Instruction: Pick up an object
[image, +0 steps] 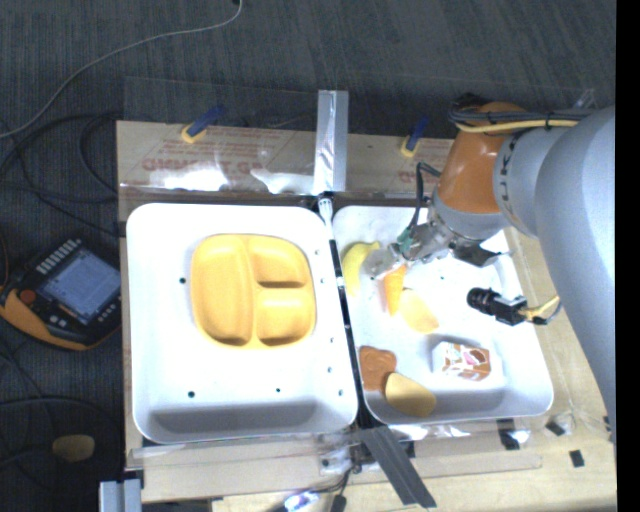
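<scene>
The gripper (392, 262) reaches down into the right bin (520, 385) near its upper left corner, below the orange wrist band (470, 180); whether it is apart or together cannot be told, since its tip is blurred against the bin floor. Taking the right bin as the landmark: a banana (355, 262) lies against its left wall, just beside the gripper on the gripper's left. An orange wedge (393, 287) sits just under the gripper tip, touching it or nearly so, and a pale yellow piece (418, 314) lies just below that, toward the bin's middle. A brown piece (376, 365) and a tan rounded piece (408, 394) rest in the bin's lower left corner, well apart from the gripper. A white packet with a printed picture (462, 360) lies toward the lower right. A black part (495, 303) hangs over the bin's right side. Left of the right bin, the left bin (160, 390) holds a yellow divided tray (252, 290).
</scene>
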